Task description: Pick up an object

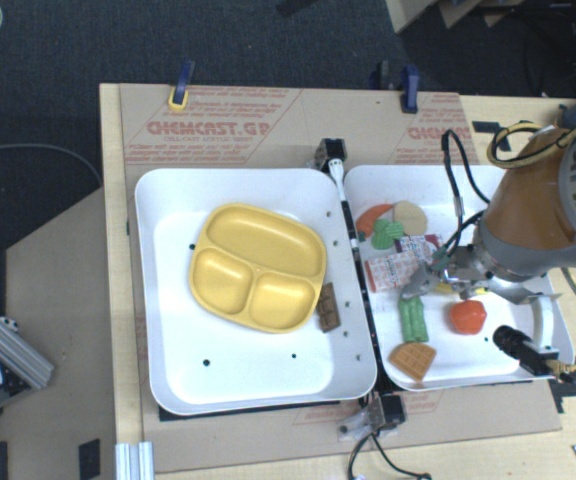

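Plainly, the risk lies in the crowding of the right bin (543,363). The tool (430,276) sits low over the printed packet (392,265), just above the green piece (412,319), with the red tomato-like toy (467,315) close beside that green piece; whether its grip is wide or narrow cannot be told, and nothing shows between its tips. A descent here could pinch the flat packet's edge, nudge the green piece aside, or close on two things at once. Beyond the green piece lie a wafer-like wedge (413,359) and a green ridged toy (388,233). Both bins rest on a cardboard-topped counter (128,268) above dark carpet (118,18); the left bin (168,368) holds a yellow tray (258,266).
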`<act>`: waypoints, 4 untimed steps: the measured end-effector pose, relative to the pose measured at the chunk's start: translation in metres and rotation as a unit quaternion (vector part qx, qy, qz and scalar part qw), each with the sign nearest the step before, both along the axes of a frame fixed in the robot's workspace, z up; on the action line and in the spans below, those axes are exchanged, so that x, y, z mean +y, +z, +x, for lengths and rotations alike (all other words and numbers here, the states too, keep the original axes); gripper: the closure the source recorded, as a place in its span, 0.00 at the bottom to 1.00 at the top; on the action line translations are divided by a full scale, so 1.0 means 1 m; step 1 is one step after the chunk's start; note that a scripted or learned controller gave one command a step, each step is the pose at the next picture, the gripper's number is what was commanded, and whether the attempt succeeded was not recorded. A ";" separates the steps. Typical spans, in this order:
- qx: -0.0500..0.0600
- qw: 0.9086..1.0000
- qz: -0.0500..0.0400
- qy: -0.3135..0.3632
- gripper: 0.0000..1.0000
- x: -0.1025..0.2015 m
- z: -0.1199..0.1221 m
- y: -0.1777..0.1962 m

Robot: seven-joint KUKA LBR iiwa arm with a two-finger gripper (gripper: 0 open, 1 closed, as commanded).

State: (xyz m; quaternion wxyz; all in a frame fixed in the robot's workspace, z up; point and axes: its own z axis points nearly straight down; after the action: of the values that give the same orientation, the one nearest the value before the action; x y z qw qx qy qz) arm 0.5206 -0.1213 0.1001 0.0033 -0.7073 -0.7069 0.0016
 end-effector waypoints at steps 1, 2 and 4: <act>-0.002 1.000 0.000 0.000 0.00 0.001 0.000 -0.016; -0.003 1.000 -0.001 -0.001 1.00 0.000 0.000 -0.005; -0.007 1.000 -0.002 0.002 1.00 0.018 0.002 0.111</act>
State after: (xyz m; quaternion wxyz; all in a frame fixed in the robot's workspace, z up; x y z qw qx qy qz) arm 0.5226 -0.1033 0.2108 -0.0029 -0.7062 -0.7080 -0.0021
